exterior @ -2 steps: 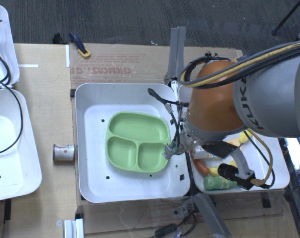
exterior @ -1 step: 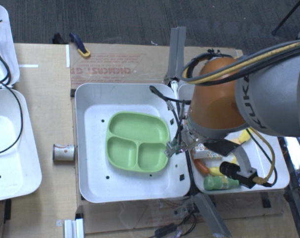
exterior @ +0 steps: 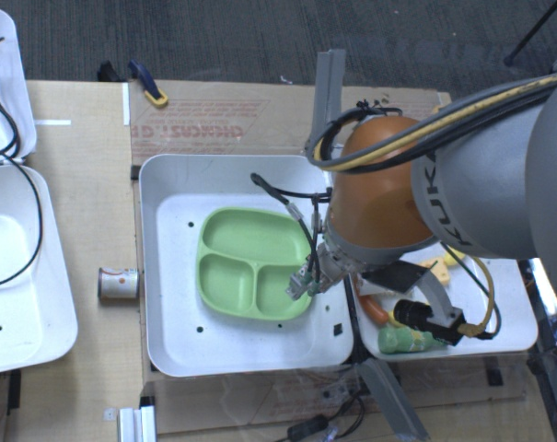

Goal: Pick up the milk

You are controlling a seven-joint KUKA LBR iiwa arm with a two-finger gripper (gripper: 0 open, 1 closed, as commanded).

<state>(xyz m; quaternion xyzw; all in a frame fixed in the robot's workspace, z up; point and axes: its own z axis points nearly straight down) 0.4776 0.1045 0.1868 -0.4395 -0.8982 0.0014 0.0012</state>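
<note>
The gripper [exterior: 303,286] sits over the green plate [exterior: 250,263]. I cannot tell if its jaws are open. The big arm [exterior: 425,191] hides much of the right bin [exterior: 513,339].

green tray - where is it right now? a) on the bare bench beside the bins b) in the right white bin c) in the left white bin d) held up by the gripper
c: the green tray, with its three compartments, lies flat on the floor of the left white bin, and the gripper is low over its right edge.

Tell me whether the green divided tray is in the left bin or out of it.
In. The green divided plastic tray lies flat on the floor of the left shallow white bin, inside its rim.
</note>
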